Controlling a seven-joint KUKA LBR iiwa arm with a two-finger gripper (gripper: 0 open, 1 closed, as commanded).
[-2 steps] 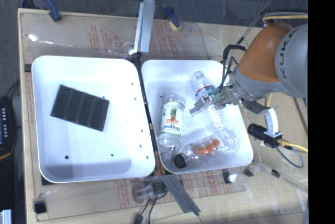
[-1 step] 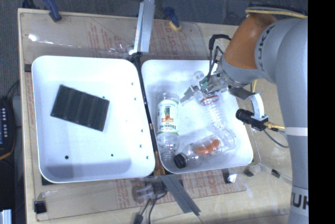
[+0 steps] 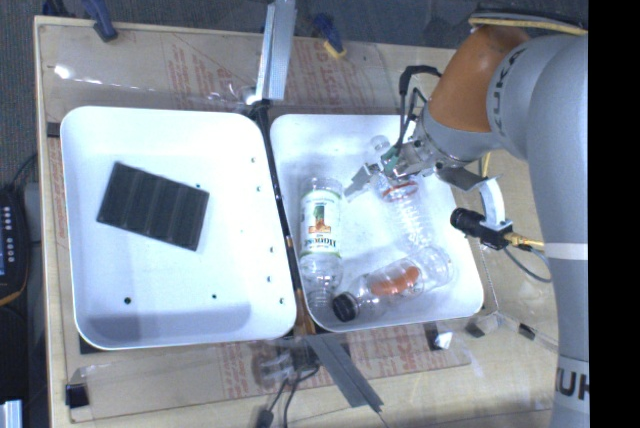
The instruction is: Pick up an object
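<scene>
Down in the right bin, the claw sits low near the far wall, over the neck end of a clear ribbed plastic bottle that stretches away beneath it toward the near side; whether it grips that bottle I cannot tell; just left of the claw lies a clear bottle with a green and white label, lengthwise along the bin's left wall; nearer the front edge, below the claw, lies a clear bottle with a black cap and something orange inside; well left of the claw, the left bin holds a flat dark ridged rectangular pad, tilted; both bins are smooth, white, shallow, round-cornered, on a pale wooden bench.
</scene>
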